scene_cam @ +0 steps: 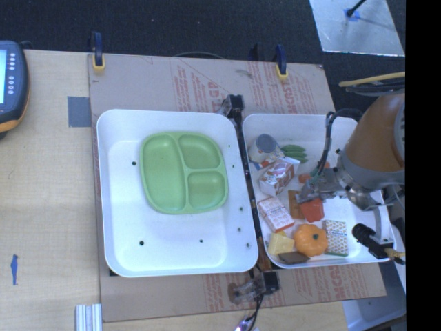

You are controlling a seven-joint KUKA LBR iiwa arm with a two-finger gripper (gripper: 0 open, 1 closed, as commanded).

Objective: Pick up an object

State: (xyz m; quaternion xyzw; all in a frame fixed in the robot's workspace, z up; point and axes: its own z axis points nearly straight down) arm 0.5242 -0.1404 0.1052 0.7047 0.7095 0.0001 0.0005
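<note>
Red object, prob. a small toy block, is lying mid right bin and looking like the target, since the gripper is hanging right over its upper edge w/ the arm reaching in from the right. Camera view, going across: left bin is carrying a green divided plate, sitting flat toward the upper middle, well apart from the action, so prob. serving as drop zone. Right bin is holding the clutter, packed close, which is why a top-down approach is making sense: grey cup-like thing at upper left, green pod shape just beside it, crinkled snack packet below, red-and-white carton lying flat nr the divider, yellow wedge and dark brown piece at the bottom, orange pumpkin touching or nearly touching the red object's lower side, checkered box to its right. Gripper state: can't tell how wide it's standing, tip is blurring into the dark hardware, and nothing is visibly being held. Judging the grab as not yet made; pumpkin crowding the red piece is posing a nudge risk on descent.
</note>
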